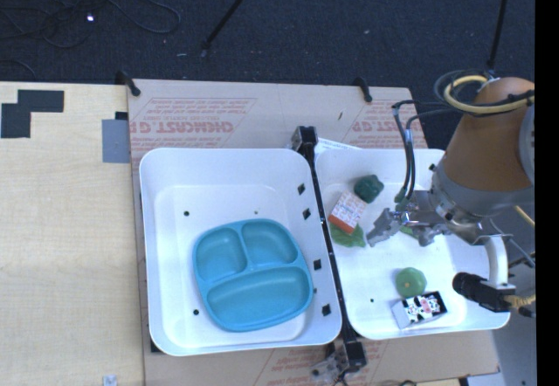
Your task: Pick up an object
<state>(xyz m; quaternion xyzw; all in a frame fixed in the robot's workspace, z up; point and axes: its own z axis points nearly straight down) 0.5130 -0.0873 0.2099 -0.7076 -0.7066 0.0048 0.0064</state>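
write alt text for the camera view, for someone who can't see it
The arm's gripper hovers low in the right bin, beside a small orange-and-white box, with a dark green object, a green ball and a black-and-white card nearby. The left bin holds a blue divided plate.

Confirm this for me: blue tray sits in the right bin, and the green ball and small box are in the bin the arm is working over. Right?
Not quite. The blue tray sits in the left bin, not the right one. The camera view shows it there alone. The rest holds: the green ball and small box lie in the right bin, where the gripper is working.
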